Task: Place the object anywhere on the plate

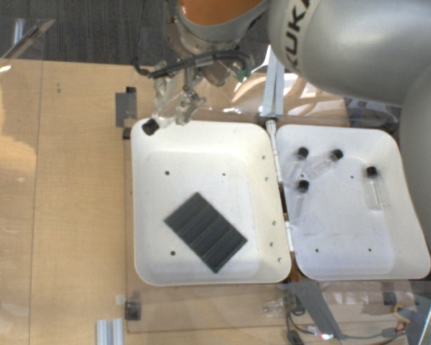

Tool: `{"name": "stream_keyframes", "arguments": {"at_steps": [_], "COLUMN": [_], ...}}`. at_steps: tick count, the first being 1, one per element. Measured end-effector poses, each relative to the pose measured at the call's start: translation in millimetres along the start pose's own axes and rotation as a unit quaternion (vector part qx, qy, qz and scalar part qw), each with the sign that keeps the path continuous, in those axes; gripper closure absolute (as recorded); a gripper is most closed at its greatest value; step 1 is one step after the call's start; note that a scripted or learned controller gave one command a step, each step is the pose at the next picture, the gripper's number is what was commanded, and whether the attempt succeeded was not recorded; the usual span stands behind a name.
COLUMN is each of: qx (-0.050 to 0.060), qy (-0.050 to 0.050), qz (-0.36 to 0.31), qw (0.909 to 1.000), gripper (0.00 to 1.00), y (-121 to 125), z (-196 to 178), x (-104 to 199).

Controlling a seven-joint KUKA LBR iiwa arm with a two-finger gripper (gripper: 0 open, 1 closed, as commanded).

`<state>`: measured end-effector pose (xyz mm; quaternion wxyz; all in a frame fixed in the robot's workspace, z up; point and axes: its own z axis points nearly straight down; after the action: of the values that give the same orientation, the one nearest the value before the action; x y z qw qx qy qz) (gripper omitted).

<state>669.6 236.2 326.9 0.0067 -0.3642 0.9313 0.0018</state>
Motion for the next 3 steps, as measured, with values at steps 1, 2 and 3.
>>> {"name": "stream_keyframes", "arguments": {"at_steps": [1, 2, 3], "qx": [0.001, -0.001, 0.0], "qy": [-0.006, 0.002, 0.001], "qz": [0.001, -0.021, -0.107], "qw": [1.0, 0.9998, 0.9943], "gripper": [1.0, 1.0, 1.0], "y": [0, -4, -6], "z": [-14, 108, 96], "x": [-2, 6, 6]}}
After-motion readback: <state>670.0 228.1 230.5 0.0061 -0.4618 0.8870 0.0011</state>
